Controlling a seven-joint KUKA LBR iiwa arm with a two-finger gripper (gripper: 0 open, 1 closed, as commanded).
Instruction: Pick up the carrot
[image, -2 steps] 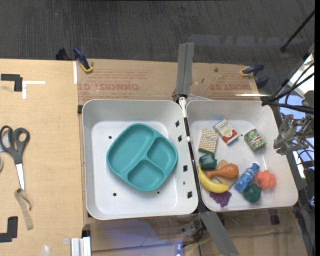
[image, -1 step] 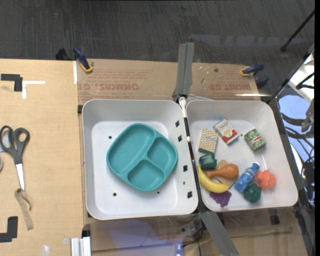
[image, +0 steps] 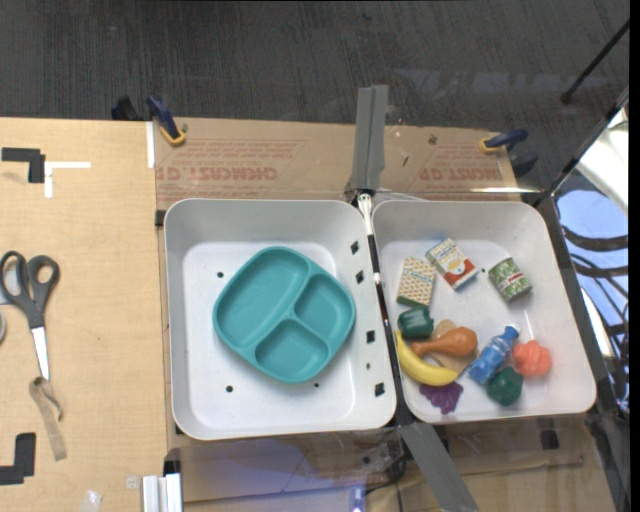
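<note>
One purple toy (image: 441, 395) lies nearest, by one banana (image: 425, 367).
Two bins: the left (image: 190, 330) holds one teal plate (image: 285, 313). The right (image: 560, 300) holds the one carrot (image: 532, 358), near-right corner. End effector state: cannot tell.

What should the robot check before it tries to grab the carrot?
1. Carrot picked out: cannot tell. There is a paler orange toy and a brighter orange toy.
2. Both lie in the right bin: ok.
3. Nothing lying on top of them: ok.
4. Room around them: not ok. The banana and blue bottle crowd them.
5. Teal plate out of the way, in the left bin: ok.
</note>
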